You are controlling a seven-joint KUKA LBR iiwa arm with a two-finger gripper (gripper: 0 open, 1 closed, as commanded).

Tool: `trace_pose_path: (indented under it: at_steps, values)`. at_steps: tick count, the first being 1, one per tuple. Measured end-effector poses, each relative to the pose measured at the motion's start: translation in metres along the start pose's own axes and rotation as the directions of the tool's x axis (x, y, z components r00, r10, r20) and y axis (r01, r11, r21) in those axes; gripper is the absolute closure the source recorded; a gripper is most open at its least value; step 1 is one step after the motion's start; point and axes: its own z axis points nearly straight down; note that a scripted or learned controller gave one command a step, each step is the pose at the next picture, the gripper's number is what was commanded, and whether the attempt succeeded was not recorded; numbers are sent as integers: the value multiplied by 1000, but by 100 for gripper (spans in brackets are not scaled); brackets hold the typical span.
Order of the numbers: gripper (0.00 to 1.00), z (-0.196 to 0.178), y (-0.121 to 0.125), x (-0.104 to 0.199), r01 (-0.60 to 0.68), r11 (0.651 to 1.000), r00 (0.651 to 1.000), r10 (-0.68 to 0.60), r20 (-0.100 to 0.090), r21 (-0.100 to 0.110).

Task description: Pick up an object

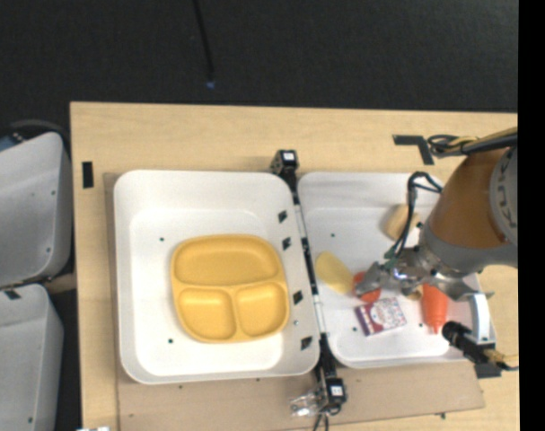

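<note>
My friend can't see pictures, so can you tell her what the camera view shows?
A grey robot arm with an orange band reaches into the right white bin, its gripper low among small things: a pale yellow piece, a little printed packet and an orange piece. The left white bin holds a yellow divided tray.

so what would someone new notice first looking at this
Probably the yellow tray, with three compartments, lying alone in the left bin. Next, the arm with its orange band, coming in from the right over the right bin, its gripper low among small items: a yellow piece, a purple and white packet and an orange object.
</note>
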Motion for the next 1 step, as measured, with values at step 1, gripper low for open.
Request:
trace_pose_path:
  at_steps: [1]
  values:
    - [100,-14,2,-1,-7,1000,1000,7,-1,-8]
